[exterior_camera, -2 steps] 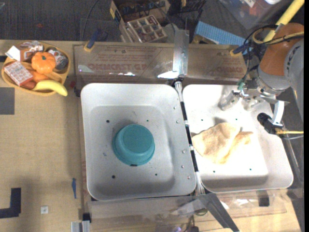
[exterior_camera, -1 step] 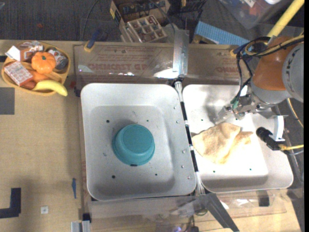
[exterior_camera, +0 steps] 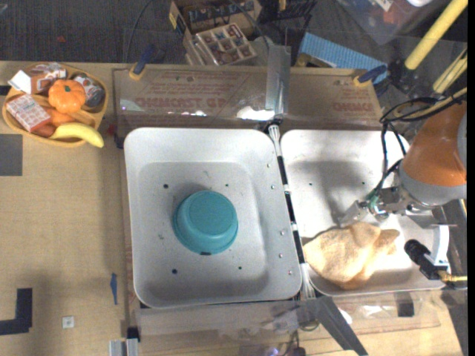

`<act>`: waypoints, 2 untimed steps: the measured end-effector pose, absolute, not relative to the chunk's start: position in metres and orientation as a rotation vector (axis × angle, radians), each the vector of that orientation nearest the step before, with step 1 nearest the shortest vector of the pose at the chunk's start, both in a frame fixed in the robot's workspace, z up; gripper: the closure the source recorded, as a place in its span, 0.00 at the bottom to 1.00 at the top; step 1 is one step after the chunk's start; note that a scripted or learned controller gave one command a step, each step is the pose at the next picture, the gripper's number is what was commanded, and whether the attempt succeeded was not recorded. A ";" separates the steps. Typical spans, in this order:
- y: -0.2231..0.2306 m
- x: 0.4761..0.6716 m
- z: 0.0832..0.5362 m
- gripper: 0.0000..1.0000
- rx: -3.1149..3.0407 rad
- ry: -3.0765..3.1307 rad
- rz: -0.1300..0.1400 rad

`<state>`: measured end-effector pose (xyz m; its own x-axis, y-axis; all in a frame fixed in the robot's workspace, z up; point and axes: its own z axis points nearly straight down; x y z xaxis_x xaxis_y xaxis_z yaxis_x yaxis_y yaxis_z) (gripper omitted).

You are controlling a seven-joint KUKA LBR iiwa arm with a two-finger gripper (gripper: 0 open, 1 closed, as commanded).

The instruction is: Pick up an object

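Observation:
A teal bowl (exterior_camera: pixel 207 222) sits upside down in the middle of the left bin (exterior_camera: pixel 148 162). A tan, bread-like soft object (exterior_camera: pixel 346 255) lies at the front of the right bin (exterior_camera: pixel 319 162). My gripper (exterior_camera: pixel 365 210) hangs low in the right bin, right over the far edge of the tan object, reaching in from the right below the orange band (exterior_camera: pixel 438 158). The tan object rests on the bin floor.
A wooden bowl of toy food (exterior_camera: pixel 52 104) with an orange pumpkin and a banana stands on the bench at the far left. Cardboard walls (exterior_camera: pixel 193 91) rise behind both bins. A metal divider (exterior_camera: pixel 286 199) separates the bins.

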<state>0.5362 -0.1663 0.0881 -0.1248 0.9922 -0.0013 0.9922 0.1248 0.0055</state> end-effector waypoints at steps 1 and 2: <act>-0.147 0.510 0.089 0.00 1.904 2.487 0.007; -0.149 0.511 0.100 1.00 1.906 2.480 0.011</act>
